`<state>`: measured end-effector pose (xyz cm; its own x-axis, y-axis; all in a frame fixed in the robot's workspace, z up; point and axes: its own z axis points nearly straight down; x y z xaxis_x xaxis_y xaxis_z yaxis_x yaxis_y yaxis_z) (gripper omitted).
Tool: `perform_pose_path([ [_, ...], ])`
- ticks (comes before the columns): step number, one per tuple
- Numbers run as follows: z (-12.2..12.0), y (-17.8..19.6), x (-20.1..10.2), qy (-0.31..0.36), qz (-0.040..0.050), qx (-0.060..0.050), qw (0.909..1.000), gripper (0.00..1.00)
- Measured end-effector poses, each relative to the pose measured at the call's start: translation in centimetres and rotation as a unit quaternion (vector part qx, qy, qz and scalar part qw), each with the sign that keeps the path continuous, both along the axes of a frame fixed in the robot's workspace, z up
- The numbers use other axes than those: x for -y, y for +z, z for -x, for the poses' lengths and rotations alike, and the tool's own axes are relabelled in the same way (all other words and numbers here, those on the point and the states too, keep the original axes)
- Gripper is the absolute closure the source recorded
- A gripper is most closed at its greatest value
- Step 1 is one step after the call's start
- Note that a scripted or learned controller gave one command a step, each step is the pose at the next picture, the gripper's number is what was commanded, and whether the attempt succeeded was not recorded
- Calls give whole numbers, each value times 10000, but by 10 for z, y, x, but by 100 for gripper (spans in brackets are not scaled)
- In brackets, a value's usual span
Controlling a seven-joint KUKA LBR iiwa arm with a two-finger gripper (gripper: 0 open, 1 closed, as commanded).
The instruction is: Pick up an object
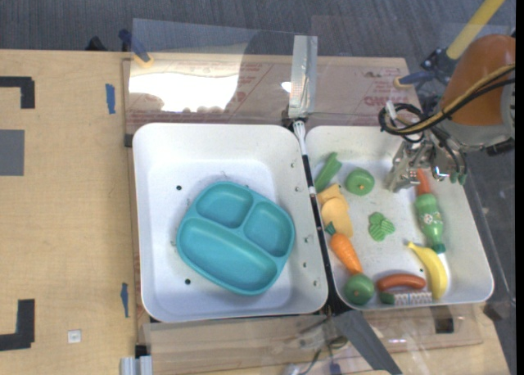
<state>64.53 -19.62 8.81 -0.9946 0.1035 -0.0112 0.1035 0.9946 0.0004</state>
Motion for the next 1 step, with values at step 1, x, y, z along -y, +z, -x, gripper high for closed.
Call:
perform_pose_path([
  [1, -18, 0, -23, -998, -13, -1, 9950, 100],
])
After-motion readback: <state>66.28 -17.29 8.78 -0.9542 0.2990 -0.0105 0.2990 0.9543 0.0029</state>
